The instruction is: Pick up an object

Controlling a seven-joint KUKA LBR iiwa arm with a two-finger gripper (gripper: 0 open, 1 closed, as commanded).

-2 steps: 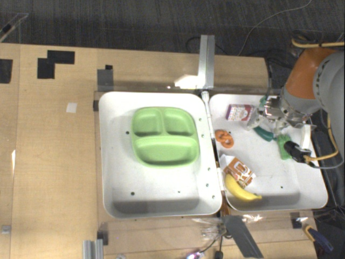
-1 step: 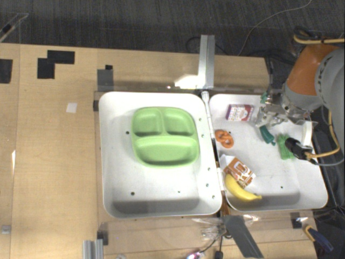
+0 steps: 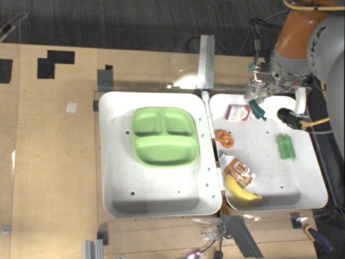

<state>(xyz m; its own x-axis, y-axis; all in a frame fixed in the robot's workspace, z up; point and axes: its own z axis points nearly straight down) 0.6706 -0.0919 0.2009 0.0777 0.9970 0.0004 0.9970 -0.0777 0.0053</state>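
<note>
Right now the two-finger gripper (image 3: 257,108) hovers with teal-tipped fingers slightly apart, clamping nothing. Nearest target: small purple-and-white packet (image 3: 237,112), just beside its tips, leftward in view, lying flat, long axis roughly left-right.

Single fixed camera above desk (image 3: 48,144), looking down at slant; both white bins (image 3: 116,198) framed mid-distance, dark floor along top, arm (image 3: 312,31) entering at right.

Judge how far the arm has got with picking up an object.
Done: the pincer is over the right bin's far edge, beside the small purple packet. In hand: nothing visibly gripped. Left: the grasp and lift; packet, banana and green block all lie in the bin.
</note>
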